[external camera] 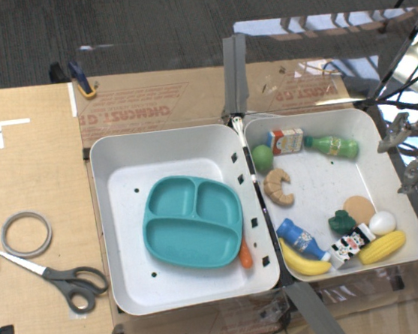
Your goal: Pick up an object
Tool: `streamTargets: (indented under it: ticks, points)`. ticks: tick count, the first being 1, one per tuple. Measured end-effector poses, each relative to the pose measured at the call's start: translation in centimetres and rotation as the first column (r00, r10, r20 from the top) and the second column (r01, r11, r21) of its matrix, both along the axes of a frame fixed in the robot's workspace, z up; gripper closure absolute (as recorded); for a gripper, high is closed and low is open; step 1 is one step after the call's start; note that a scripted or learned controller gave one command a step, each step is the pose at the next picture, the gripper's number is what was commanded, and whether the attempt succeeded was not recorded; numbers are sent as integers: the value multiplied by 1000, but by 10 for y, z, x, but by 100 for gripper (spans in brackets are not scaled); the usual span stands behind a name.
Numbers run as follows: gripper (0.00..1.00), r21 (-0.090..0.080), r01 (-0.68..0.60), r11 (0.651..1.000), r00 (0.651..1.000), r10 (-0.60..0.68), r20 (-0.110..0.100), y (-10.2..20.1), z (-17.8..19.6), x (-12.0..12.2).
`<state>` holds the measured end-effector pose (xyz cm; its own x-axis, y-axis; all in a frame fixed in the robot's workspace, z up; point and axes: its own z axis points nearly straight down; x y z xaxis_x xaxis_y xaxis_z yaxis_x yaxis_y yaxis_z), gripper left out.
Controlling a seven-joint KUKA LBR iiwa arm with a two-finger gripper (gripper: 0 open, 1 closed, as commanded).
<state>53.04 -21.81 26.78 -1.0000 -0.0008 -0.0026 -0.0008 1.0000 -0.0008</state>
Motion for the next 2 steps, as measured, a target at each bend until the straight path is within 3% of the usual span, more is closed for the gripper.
streamTargets:
  ticks: [1,2]
  points:
    - [0,1,-9,1000,1000,9,-2,-3,-141,8]
    - [0,-5,60,998,998,-60,19,20,-169,-36]
